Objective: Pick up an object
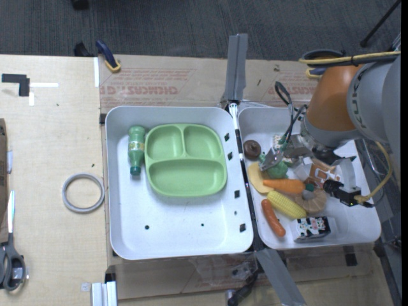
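The pincer (280, 153) is seen low in the right bin (363, 231), at the end of the grey arm (373, 101) with its orange band, which reaches in from the right. Whether it is released or clenched cannot be told, since its tip is lost among the clutter. A small green item (276, 169) lies right under the tip, and whether it is touched cannot be made out.

Just below it an orange carrot (284, 185) is laid across the bin, with a yellow banana-like piece (256, 178) to its left and a corn cob (286, 204) beneath it. A red sausage-shaped piece (273, 218) lies beside the corn, and a small black-and-white box (312, 227) sits near the bin's lower edge. A dark brown round item (252, 148) rests near the bin's left wall, left of the pincer. A brownish round object (312, 198) lies right of the carrot.

In the left bin (172, 234) a green divided plate (185, 159) is placed, with a green bottle (136, 148) just beside its left edge. On the surface (44, 234) well to the left, a ring of tape (83, 192) and scissors (11, 265) are seen.
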